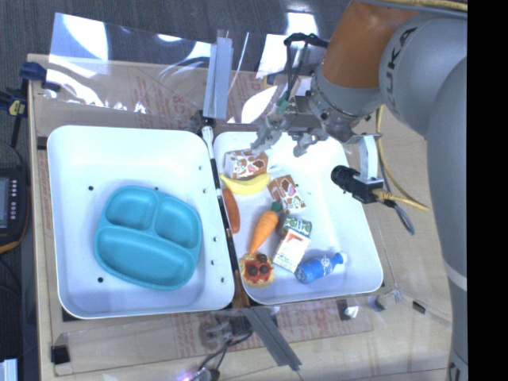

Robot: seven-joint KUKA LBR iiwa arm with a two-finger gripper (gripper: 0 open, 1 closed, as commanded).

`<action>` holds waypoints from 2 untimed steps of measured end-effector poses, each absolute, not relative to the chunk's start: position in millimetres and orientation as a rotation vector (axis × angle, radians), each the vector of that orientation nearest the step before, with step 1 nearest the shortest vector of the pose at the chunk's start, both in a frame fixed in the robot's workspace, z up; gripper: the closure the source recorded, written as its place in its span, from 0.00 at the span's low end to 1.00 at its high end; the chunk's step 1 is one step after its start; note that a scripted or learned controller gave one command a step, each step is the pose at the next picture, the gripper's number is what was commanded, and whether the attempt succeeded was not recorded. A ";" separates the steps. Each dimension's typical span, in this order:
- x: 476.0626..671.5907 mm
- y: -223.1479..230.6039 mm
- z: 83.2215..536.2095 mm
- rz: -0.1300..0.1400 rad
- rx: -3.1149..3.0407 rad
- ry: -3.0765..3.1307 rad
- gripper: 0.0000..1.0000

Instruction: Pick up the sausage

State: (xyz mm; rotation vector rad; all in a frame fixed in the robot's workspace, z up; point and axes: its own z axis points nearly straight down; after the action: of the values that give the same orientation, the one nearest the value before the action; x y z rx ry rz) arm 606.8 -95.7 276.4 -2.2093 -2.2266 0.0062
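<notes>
The sausage (pixel 231 210) is a red-brown link lying lengthwise against the left wall of the right bin (pixel 361 236), just below a banana (pixel 245 184). My gripper (pixel 281 143) hangs over the far end of that bin, above and to the right of the sausage and well apart from it. Its two fingers (pixel 261 140) are spread, so it is open, with nothing between them.
Around the sausage lie a carrot (pixel 264 228), two brown patterned packets (pixel 247 164), a green-and-white carton (pixel 291 247), a blue bottle (pixel 320 267) and a berry tart (pixel 257 270). The left bin (pixel 71 157) holds a blue divided plate (pixel 149 236). A metal post (pixel 217 78) stands behind the bins.
</notes>
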 end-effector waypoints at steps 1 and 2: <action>589.8 -131.2 91.4 0.009 -2.166 -2.276 0.00; 521.1 -177.4 91.5 0.002 -2.101 -2.330 0.00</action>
State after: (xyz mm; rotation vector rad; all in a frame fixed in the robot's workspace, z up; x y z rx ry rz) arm 521.1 -177.4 91.5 -2.1015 -2.3304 0.0022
